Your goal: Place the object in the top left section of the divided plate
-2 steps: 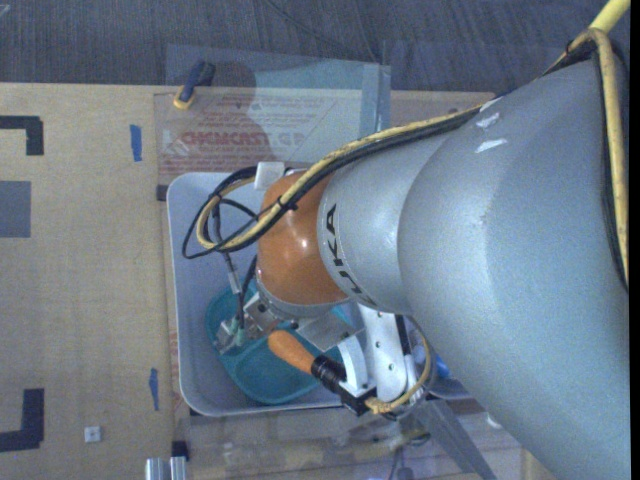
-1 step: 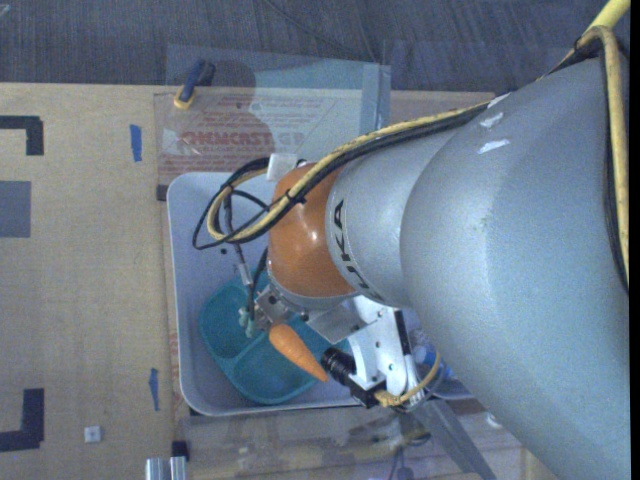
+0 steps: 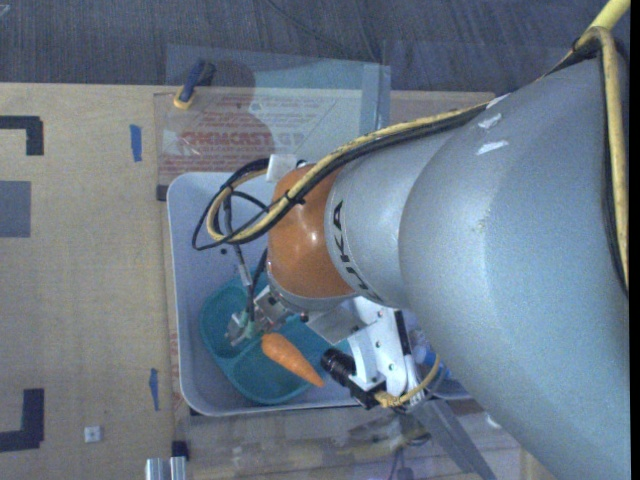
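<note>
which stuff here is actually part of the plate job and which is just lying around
Part of the job:
- orange carrot
- teal divided plate
- gripper, over the plate

Just lying about:
- white bin holding the plate
- clamp with orange handle
- blue tape marks

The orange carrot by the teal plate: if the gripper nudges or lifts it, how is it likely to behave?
The carrot looks smooth and tapered, so it would probably roll in a curve or slip between fingers. It appears rigid, likely a light toy. It seems to rest on the teal divided plate, whose ridges might stop it.

Arm [image 3: 480,218] hides most of bin [image 3: 190,268] and teal plate [image 3: 215,323].
</note>
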Controlling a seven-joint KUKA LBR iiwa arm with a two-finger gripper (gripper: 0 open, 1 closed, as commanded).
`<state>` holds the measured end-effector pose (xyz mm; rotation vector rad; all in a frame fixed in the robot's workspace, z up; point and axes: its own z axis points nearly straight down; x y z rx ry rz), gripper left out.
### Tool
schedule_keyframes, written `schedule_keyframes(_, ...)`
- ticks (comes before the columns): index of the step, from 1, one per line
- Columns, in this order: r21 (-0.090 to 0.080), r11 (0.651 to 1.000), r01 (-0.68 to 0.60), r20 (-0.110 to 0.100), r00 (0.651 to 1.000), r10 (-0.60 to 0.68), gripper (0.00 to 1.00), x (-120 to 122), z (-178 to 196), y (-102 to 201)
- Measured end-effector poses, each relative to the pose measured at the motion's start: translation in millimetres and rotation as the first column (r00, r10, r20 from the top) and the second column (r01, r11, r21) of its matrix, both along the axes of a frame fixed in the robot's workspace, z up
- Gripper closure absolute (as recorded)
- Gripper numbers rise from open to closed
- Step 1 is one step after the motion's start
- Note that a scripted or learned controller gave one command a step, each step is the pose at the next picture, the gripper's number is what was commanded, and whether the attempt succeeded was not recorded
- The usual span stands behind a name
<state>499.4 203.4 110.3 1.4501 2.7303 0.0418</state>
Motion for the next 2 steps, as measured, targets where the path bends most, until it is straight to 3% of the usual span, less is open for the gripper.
schedule_keyframes(1, 0.034, 0.865, 0.501, -0.017, 0.866, -0.501, 0.0, -5.3, -11.7, -2.7)
schedule_keyframes(2, 0.015, 0.975, 0.22, -0.043, 0.975, -0.22, 0.0, 51.1, -14.4, -19.9)
